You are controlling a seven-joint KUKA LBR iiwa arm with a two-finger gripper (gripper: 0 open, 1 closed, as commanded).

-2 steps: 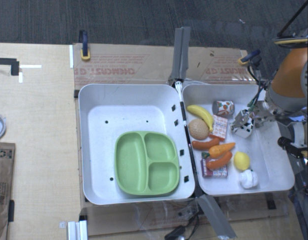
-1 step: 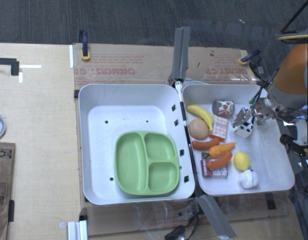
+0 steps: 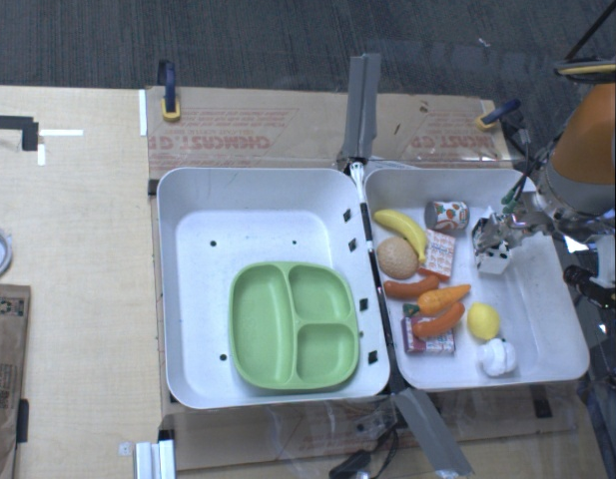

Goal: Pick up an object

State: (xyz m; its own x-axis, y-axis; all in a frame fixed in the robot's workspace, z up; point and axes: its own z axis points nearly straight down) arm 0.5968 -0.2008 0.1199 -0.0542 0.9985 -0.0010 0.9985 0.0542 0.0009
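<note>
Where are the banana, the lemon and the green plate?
banana (image 3: 403, 230), camera view, middle of its curved body.
lemon (image 3: 483, 321), camera view, centre of the fruit.
green plate (image 3: 260, 322), camera view, floor of its large left compartment.

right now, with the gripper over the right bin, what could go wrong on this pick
1. The banana, tan ball, cards and carrots lie touching in a tight cluster, so a grasp there could catch two items or slip off one.
2. The gripper sits close to the can; coming down could knock it over.
3. The lemon and white ball are round and may roll away.
</note>
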